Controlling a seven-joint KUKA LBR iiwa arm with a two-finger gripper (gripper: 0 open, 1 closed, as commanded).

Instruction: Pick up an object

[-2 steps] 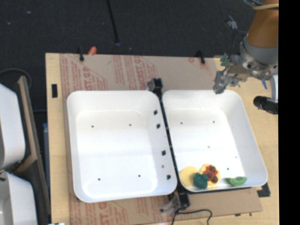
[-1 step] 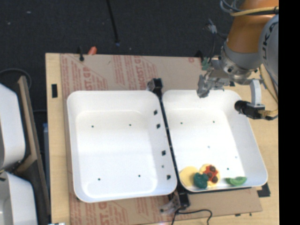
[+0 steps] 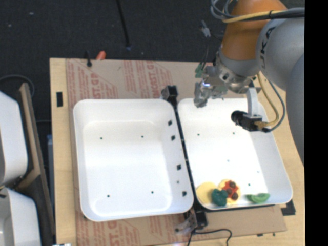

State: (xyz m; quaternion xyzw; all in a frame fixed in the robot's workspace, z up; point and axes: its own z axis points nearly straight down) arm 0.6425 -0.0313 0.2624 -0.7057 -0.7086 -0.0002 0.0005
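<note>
Two shallow white plastic bins sit side by side on a brown cardboard sheet [image 3: 128,78] that covers the light wooden bench [image 3: 64,152]. A row of black clips [image 3: 178,152] runs along the seam between them.

Left bin [image 3: 89,137]: its white floor carries nothing but a few small dark dots.

Right bin [image 3: 266,152]: all objects lie clustered along its near edge, toward the near corners. A pale yellow rounded object [image 3: 205,191] lies closest to the seam. Touching it is a dark teal lumpy object [image 3: 220,198]. Just behind the teal one sits a red and yellow mottled object [image 3: 230,187]. A small green flat object [image 3: 258,198] rests slightly apart from these, near the bin's near right corner.

Arm: the grey arm with the orange band [image 3: 251,19] enters from the right and ends above the far edge of the right bin. The two-finger gripper [image 3: 201,99] hangs at the far left corner of that bin, close to the seam. Its metal tip appears as one narrow grey mass; whether the fingers stand apart or together cannot be told from this angle. Nothing is visible between them.

Relation to the objects: the whole cluster lies well apart from the gripper, at the opposite edge of the same bin, with bare white floor between. A black fitting with a yellow cable [image 3: 248,120] hangs from the wrist over the far right portion of the bin.
</note>
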